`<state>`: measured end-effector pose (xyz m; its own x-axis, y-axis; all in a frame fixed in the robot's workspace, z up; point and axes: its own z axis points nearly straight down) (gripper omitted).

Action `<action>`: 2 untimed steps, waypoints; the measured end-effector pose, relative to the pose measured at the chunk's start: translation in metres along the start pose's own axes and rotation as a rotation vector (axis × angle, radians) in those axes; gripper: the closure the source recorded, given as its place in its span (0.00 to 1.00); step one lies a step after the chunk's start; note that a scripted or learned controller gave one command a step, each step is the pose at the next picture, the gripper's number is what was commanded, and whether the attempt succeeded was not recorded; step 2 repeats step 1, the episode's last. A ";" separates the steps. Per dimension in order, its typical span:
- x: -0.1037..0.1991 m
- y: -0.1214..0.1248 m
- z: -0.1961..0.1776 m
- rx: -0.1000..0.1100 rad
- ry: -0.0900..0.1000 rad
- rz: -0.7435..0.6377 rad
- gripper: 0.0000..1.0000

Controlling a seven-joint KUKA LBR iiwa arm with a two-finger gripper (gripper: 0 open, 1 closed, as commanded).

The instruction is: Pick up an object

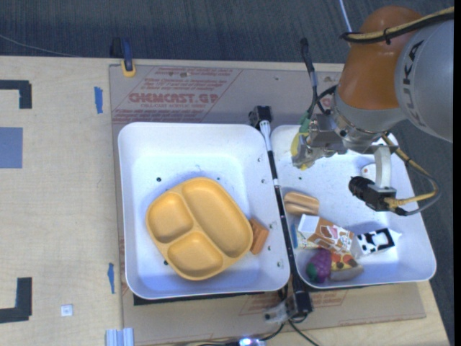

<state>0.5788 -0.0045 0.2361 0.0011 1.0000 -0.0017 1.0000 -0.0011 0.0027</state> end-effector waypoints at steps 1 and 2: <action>0.018 -0.068 0.031 0.005 0.002 -0.001 1.00; 0.018 -0.068 0.031 0.005 0.002 -0.001 1.00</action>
